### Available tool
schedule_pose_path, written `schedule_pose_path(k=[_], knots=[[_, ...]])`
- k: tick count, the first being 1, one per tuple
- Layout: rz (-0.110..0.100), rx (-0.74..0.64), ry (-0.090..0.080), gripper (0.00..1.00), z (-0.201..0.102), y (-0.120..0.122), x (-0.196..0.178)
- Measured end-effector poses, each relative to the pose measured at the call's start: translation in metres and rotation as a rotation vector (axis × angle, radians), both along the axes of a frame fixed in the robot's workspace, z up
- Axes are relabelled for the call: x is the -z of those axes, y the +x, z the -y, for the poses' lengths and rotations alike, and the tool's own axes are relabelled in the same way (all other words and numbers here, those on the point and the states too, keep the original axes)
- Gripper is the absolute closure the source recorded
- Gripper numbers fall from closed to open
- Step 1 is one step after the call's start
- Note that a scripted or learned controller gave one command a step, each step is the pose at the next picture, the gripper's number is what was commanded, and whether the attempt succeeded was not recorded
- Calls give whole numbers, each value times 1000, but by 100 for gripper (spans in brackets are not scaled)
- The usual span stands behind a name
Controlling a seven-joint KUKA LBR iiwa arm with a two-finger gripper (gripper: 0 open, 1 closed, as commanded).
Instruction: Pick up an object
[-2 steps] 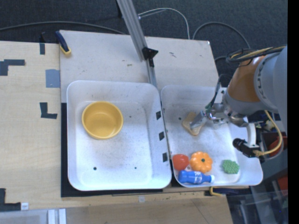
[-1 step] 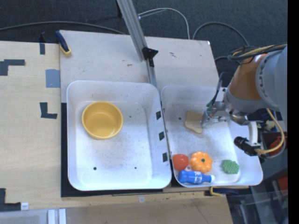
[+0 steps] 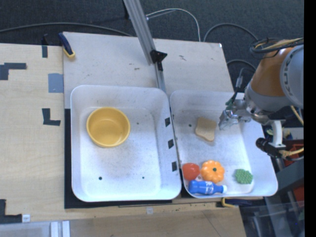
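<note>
The right bin [image 3: 256, 154] holds a tan slice of bread [image 3: 205, 129] near its middle. Along its near edge lie a red tomato [image 3: 190, 171], an orange pumpkin [image 3: 213, 171], a blue bottle [image 3: 206, 187] and a green leafy piece [image 3: 243, 176]. My gripper [image 3: 228, 117] hangs over the right bin's far right part, just right of the bread and apart from it. Nothing shows between its fingers. In the left bin [image 3: 84, 181] sits a yellow bowl [image 3: 108, 127].
A grey metal post [image 3: 143, 28] slants up from the divider between the bins. Cables [image 3: 217, 31] loop on the dark floor behind the bench. The arm's grey and orange body [image 3: 274, 80] overhangs the right bin's far right corner.
</note>
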State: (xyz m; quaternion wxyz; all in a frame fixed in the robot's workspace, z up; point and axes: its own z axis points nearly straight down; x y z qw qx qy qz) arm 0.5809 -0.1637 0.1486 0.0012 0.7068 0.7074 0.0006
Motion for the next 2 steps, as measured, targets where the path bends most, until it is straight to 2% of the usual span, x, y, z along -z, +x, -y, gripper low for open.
schedule_pose_path(k=[2], knots=[[3,-1,-2,100,11,6,-121]])
